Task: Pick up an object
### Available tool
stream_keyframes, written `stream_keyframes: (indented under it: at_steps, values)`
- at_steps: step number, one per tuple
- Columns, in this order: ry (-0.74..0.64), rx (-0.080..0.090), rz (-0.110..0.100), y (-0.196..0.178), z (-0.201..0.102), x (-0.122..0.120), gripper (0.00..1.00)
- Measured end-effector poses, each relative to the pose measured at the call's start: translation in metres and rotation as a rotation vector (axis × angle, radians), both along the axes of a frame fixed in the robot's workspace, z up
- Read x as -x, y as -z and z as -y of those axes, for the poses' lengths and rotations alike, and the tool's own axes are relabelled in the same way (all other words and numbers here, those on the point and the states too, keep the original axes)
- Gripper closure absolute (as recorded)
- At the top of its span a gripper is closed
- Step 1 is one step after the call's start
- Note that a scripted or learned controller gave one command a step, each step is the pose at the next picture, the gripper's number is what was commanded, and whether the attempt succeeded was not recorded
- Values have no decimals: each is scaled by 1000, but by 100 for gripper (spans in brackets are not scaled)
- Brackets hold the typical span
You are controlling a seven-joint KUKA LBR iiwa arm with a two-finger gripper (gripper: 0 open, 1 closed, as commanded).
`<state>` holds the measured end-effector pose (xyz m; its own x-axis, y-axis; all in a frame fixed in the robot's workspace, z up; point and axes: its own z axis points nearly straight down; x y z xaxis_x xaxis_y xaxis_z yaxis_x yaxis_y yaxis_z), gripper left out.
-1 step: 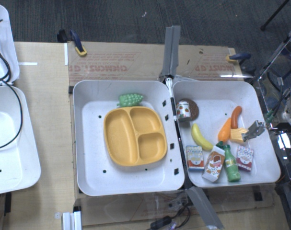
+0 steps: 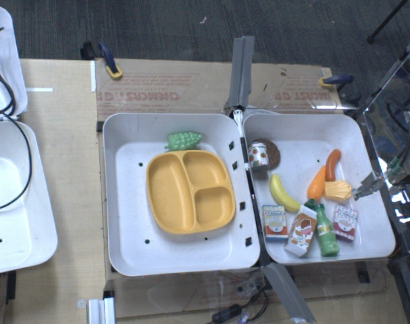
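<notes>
**One fixed camera above the bench**

A single view looks down at a slant on the bench [image 2: 63, 93], taking in both white bins [image 2: 123, 248] whole, from fairly far; dark floor [image 2: 191, 12], somewhat blurred, fills the top.

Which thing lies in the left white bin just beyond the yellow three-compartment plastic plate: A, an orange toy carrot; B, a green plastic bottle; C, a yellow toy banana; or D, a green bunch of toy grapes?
D: the green bunch of toy grapes lies at the far rim of the yellow three-compartment plastic plate in the left white bin, while the banana, bottle and carrot lie in the right bin.
</notes>
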<state>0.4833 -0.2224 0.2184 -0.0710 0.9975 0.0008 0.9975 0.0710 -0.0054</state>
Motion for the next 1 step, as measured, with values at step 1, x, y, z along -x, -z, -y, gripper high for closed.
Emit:
stream_keyframes:
  at_steps: [1]
  values:
    - [107, 0, 1, 130, -42, -63, 0]
